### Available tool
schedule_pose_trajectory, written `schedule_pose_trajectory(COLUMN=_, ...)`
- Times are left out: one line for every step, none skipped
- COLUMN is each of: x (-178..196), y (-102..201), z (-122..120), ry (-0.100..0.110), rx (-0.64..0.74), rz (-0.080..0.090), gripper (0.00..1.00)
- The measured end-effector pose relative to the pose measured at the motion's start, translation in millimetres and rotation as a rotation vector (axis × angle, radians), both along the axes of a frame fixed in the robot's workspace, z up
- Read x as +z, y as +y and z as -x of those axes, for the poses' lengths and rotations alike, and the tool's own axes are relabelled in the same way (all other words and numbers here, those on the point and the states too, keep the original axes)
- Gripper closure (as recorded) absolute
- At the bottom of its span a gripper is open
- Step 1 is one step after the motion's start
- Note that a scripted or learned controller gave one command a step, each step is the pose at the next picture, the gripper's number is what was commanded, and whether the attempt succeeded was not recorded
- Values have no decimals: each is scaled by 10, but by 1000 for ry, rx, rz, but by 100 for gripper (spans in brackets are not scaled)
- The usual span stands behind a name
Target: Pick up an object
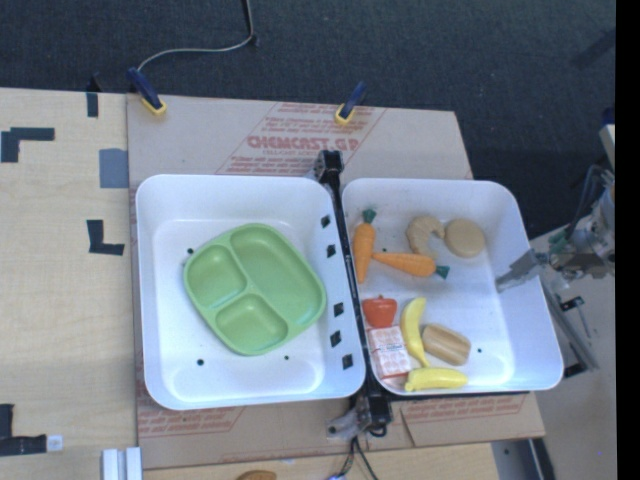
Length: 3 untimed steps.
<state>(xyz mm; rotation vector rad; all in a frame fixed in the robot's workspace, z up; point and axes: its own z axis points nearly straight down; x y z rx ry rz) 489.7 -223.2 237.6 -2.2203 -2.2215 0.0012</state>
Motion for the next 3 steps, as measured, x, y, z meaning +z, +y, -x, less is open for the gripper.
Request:
schedule_pose_trajectory(x=-1116, y=798, z=-101, ry=4, rx=2, rz=-3, gripper=0)
schedule_pose_trajectory(x=-1495, y=1160, z=-1135, ry=0, rx=-1, rz=3, gripper=0)
schedule_pose_trajectory(x=-1518, y=1202, z=-1485, ry=-2, rx=-4, rz=9, gripper=0)
